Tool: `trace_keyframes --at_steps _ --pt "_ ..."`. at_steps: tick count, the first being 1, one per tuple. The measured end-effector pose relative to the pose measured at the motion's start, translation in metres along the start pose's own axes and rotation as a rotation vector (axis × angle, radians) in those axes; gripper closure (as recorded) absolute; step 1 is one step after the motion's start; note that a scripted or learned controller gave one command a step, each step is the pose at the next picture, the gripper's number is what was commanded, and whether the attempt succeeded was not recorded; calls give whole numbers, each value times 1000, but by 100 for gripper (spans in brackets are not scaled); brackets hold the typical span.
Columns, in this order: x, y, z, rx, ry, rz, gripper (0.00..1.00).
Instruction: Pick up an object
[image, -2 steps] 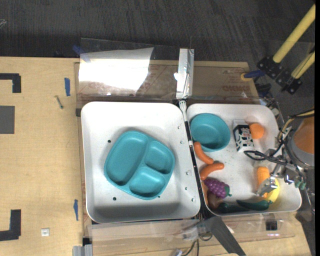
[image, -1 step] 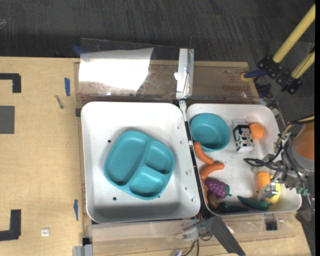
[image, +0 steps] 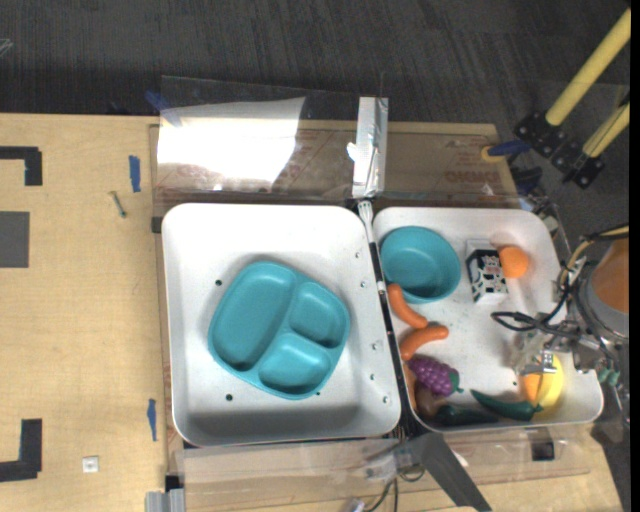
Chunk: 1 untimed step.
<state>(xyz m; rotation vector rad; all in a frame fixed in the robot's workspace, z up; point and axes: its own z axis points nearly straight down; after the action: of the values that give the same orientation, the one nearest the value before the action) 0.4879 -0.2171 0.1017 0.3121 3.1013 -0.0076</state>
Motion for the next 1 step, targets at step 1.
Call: trace_keyframes --at_steps 1 --pt "-28 49 -114 -2 8 26 100"
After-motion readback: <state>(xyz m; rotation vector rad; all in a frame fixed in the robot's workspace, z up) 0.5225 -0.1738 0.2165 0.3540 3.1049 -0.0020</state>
